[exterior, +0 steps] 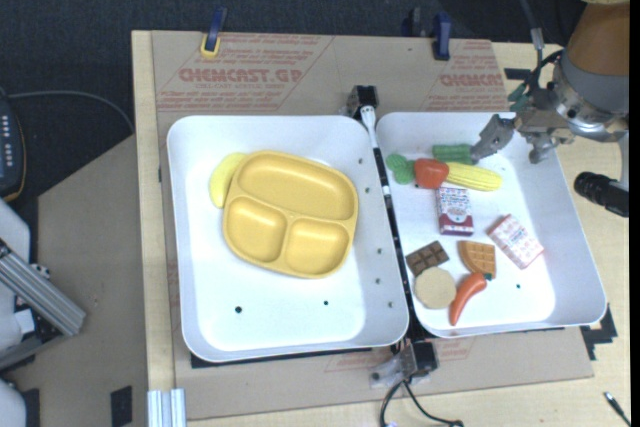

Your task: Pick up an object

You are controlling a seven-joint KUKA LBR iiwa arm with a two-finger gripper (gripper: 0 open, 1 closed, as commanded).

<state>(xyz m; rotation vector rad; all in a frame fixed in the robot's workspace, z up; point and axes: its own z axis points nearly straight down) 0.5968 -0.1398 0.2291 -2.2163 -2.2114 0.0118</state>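
Observation:
My gripper (517, 142) hangs over the far side of the right bin (570, 215), open, with nothing between its fingers. Just left of it lie a green pickle (452, 153), a yellow corn cob (474, 178) and a red tomato (430, 173). Further forward in the same bin are a red and white carton (454, 210), a pink and white packet (516, 241), a brown chocolate piece (428, 257), a waffle (478, 257), a round cookie (435, 288) and an orange-red pepper (466, 297). A green piece (400, 165) lies by the bin's left wall.
The left bin (200, 295) holds a yellow divided plate (290, 213) with a yellow banana-like piece (224, 177) at its left edge. A black clamp (364, 101) sits where the two bins meet at the back.

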